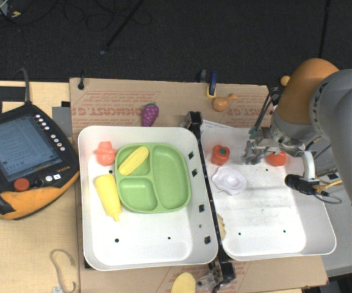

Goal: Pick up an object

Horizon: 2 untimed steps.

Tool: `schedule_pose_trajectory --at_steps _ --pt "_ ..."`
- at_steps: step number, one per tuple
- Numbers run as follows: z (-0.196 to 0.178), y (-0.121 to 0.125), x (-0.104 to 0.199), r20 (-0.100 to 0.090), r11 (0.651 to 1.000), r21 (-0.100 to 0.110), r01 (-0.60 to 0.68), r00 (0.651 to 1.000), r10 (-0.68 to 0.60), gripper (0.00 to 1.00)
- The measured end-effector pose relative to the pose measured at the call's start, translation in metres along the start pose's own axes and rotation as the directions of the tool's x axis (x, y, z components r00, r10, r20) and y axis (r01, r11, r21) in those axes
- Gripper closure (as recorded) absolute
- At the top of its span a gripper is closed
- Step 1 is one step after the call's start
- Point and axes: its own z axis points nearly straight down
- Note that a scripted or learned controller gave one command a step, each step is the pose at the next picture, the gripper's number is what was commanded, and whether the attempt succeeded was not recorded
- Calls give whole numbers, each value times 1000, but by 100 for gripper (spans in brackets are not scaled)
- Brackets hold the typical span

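My gripper (255, 153) hangs low over the back of the right bin (285, 240), coming in from the right. A small red-orange round object (277, 159) lies just to its right, close to the wrist and partly hidden by it. Left of the gripper, a red-orange pepper-like toy (220, 154) with a green top sits apart from it. A white crumpled object (229, 180) lies below and to the left. Nothing shows between the fingers.
The left bin (139, 243) holds a green divided plate (163, 188) bearing a corn cob (132, 160), with a yellow toy (108, 195) and a pink-orange toy (104, 154) beside it. Behind the bins lie a purple grape bunch (150, 113) and a tan pear-like toy (223, 102). A teach pendant (23, 157) rests at the left.
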Motion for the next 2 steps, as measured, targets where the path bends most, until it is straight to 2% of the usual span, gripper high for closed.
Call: schedule_pose_trajectory --at_steps 2 --pt "-91 -9 -6 1 1000 -4 -6 1000 6 100"
